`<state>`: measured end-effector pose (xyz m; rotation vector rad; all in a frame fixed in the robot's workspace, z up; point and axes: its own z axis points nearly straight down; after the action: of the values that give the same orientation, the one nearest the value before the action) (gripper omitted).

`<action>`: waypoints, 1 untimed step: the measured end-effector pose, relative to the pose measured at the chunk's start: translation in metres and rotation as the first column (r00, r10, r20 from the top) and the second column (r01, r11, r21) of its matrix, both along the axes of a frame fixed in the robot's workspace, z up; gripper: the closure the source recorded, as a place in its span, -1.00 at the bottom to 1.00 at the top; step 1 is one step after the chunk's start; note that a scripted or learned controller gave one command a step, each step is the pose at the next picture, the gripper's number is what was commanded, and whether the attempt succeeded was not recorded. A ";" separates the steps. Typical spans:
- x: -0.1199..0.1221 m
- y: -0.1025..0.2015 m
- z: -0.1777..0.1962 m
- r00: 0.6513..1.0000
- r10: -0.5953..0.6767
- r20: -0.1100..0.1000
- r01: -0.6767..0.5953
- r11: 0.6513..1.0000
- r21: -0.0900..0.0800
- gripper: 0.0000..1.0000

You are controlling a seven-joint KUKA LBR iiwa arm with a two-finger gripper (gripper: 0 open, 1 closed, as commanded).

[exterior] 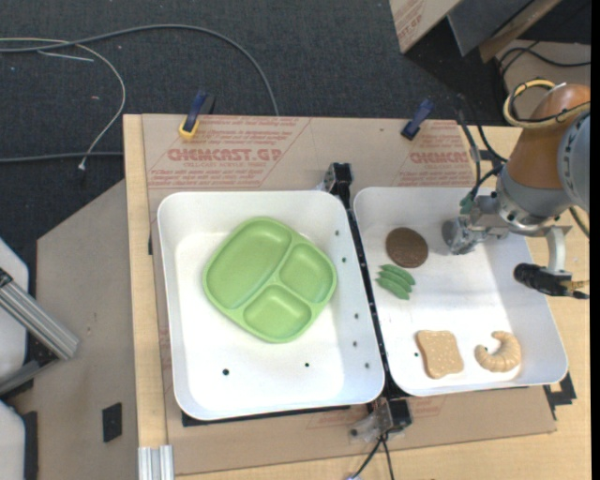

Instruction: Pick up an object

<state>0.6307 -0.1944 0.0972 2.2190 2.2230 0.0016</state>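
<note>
Dark carpet [84, 122] is covering the floor across the top and left of the frame, with thin grey cables [112, 56] trailing over it. A cardboard box [422, 23] is sitting at the upper right, and an aluminium rail [37, 323] is slanting in at the lower left.

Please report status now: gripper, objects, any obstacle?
Gripper low in right bin, nothing seen held. Brown disc nearest, just beside it. Path unobstructed.
</note>
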 end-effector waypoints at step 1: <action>0.002 0.003 0.065 1.000 -0.001 0.007 0.001 1.000 -0.003 1.00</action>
<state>0.6327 -0.1916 0.1625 2.2150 2.2177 0.0062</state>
